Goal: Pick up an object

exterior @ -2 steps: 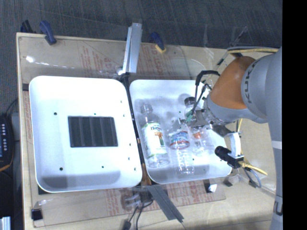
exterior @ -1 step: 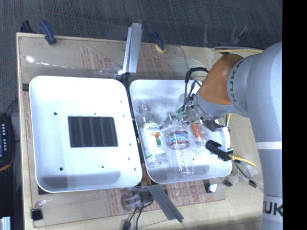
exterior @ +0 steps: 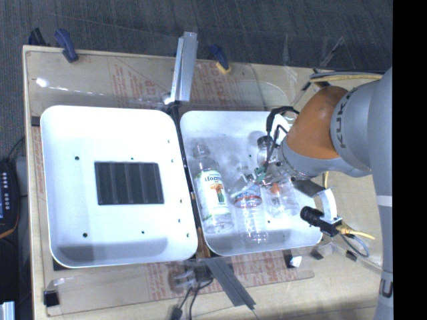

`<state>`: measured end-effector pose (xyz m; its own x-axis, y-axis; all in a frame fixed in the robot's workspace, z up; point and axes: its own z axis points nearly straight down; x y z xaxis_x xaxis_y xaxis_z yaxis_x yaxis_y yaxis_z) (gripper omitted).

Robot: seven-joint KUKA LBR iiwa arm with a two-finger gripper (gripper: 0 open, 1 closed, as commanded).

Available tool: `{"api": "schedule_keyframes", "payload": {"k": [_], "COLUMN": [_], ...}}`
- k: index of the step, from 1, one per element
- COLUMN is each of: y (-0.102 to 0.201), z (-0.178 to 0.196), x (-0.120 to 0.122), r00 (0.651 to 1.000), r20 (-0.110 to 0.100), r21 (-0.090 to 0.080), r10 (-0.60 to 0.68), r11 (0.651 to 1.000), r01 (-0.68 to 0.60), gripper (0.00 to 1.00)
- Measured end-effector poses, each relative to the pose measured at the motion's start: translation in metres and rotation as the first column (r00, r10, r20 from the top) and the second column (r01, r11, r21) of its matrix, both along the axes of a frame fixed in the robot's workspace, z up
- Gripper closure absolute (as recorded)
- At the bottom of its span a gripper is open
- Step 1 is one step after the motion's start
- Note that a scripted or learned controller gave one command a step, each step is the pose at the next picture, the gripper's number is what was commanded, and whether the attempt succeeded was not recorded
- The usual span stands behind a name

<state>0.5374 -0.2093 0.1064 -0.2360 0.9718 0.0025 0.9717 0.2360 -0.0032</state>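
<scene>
The right white bin holds several clear plastic bottles. One with a white, orange and green label lies along the bin's left side. A second clear bottle with a thin red band lies beside it, nearer the front wall. A third clear piece lies to their right, under the wrist. My gripper reaches down into the middle of this bin from the right, just above the second bottle's top end. The orange band and the wrist cover most of it.
In the left white bin lies a black ribbed rectangle. A metal bar stands between the bins at the back. Blue clamps grip the bench's far edge. Cables and a black fitting sit right of the right bin.
</scene>
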Motion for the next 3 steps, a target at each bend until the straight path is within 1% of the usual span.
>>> {"api": "schedule_keyframes", "payload": {"k": [1,2,3], "y": [0.0,0.0,0.0], "z": [-0.012,-0.002,0.008], "x": [-0.023,-0.022,-0.021], "r00": [0.997,0.997,0.997], "r20": [0.009,0.01,0.01], "r21": [-0.003,-0.004,-0.005], "r10": [0.07,0.074,0.078], "r11": [0.998,0.997,0.997], "r01": [-0.07,-0.074,-0.078], "gripper": [0.0,1.0,1.0]}}
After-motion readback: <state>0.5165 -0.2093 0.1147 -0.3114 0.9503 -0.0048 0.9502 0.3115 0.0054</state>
